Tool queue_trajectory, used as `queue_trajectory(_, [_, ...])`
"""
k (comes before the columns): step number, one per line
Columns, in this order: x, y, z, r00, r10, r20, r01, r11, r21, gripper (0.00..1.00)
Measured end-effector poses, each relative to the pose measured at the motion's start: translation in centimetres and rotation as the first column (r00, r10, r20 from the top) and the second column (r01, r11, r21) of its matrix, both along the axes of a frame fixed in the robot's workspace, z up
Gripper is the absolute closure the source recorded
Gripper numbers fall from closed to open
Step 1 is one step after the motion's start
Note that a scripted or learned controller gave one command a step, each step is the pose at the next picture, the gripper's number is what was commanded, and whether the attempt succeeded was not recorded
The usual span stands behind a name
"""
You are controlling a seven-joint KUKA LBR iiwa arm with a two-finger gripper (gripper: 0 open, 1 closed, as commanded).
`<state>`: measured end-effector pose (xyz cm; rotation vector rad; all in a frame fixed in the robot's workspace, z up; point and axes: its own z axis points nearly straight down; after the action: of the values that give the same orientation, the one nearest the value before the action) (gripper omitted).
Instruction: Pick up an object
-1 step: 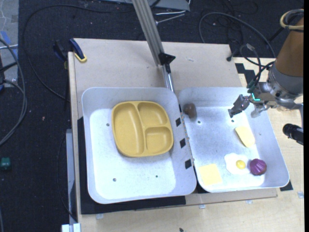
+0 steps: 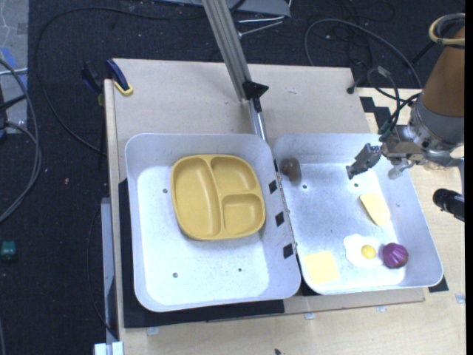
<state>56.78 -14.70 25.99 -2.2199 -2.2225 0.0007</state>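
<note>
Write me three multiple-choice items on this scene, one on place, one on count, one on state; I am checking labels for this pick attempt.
1. Where does the yellow three-compartment plastic plate lie?
A. left white bin
B. right white bin
C. bare bench

2. How many loose items lie in the right white bin?
A. two
B. five
C. eight

3. What is between the fingers of the gripper?
A. the purple round toy onion
B. the brown lump
C. nothing visible

Answers: 1 A, it sits inside the left white bin. 2 B: brown lump, yellow wedge, yellow square slice, fried egg, purple round toy onion. 3 C, the gripper hovers apart from all five.
</note>
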Motion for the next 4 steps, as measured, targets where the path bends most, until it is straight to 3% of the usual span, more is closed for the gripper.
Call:
queue_trajectory(2, [0.8, 0.4, -12.4, 1.0, -0.001, -0.003, 0.001, 1.0, 0.001, 0.0])
queue_trajectory(3, [0.9, 0.4, -16.9, 1.0, -0.002, 0.001, 0.002, 1.0, -0.001, 0.0])
queue_trajectory(4, [1.0, 0.3, -15.5, 1.0, -0.002, 0.007, 0.002, 1.0, -0.004, 1.0])
